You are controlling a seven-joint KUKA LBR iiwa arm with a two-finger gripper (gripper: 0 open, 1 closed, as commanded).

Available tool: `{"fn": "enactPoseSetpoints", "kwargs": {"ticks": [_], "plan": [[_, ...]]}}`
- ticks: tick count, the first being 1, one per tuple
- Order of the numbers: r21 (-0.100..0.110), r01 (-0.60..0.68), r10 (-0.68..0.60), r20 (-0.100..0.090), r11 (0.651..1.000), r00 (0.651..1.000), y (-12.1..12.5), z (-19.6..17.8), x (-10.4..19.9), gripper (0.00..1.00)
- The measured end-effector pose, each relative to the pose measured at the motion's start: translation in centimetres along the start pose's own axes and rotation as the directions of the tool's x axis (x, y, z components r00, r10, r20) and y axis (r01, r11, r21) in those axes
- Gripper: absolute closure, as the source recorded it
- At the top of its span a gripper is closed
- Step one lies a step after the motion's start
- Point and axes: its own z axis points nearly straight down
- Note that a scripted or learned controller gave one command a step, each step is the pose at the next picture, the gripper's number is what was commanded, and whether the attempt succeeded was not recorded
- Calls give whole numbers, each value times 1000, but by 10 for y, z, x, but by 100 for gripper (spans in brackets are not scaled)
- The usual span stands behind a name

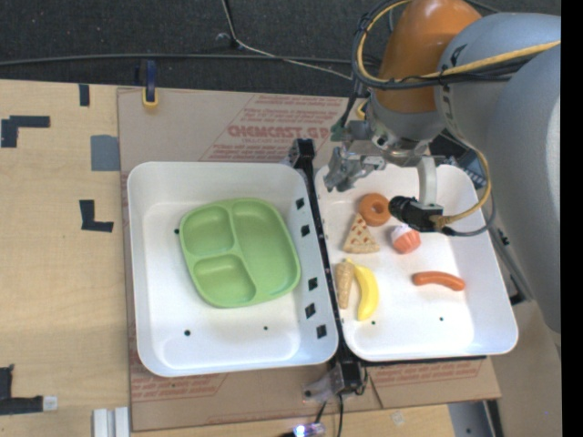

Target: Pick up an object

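The wooden counter (pixel 55 271) carries two shallow white plastic bins side by side on a brown cardboard sheet (pixel 264 130).

Left bin (pixel 150 335): one item, a light green plastic divided plate (pixel 240 251) with three compartments, lying flat near the bin's middle.

Right bin (pixel 474 330): six small toy food items, all resting on the bin floor.
- One yellow plastic banana (pixel 365 291), lengthwise near the left wall.
- One tan bread-like stick (pixel 345 282), just beside the banana on its left, apparently touching it.
- One orange-red sausage (pixel 439 281), lying apart to the right of the banana.
- One triangular pizza slice (pixel 361 236), above the banana.
- One orange ring doughnut (pixel 373 208), just above the pizza slice.
- One small red-and-white rounded piece (pixel 405 238), right of the pizza slice.

The grey arm (pixel 510 71) with orange band enters from the right and bends down over the upper part of the right bin. Its gripper (pixel 344 173) hangs at the bin's upper left corner, above and left of the doughnut. The metal fingers (pixel 337 178) point downward with nothing between them; whether they are wide or narrow cannot be told from this angle. A black cylindrical fitting (pixel 414 212) on the wrist sits over the bin just right of the doughnut.
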Motion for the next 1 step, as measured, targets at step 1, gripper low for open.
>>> {"fn": "enactPoseSetpoints", "kwargs": {"ticks": [1], "plan": [[0,0,0,1,1000,1000,-4,-3,47,100]]}}
